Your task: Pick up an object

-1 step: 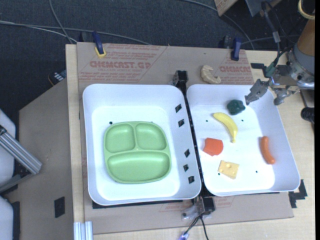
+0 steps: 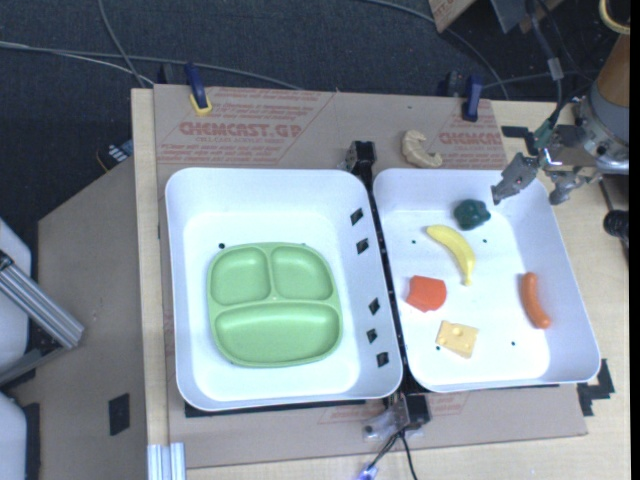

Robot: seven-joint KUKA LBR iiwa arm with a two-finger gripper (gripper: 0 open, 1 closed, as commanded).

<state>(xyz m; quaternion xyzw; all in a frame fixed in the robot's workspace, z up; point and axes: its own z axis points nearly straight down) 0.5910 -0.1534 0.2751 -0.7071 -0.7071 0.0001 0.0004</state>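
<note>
The jaws stand open and empty, arm reaching over the right bin (image 2: 560, 258) beside the green object (image 2: 472, 213).

**Two bins side by side on the bench**

The left bin (image 2: 185, 268) holds a divided plate (image 2: 274, 304), which lies near its middle. The right bin (image 2: 570, 298) touches the left one along a shared edge and holds five things. The broccoli (image 2: 472, 213) lies toward the far side. The banana (image 2: 454, 250) is just in front of it, slanting toward the near side. The pepper (image 2: 427, 292) sits left of the banana's near end. The cheese (image 2: 457, 339) is in front of the pepper, nearest the front wall. The sausage (image 2: 535, 300) lies apart by the right wall. Behind the bins, on the bench board (image 2: 150, 268), rests a small curved piece (image 2: 420, 149). The gripper (image 2: 530, 180) hangs over the right bin's far right corner, right of the broccoli.
</note>
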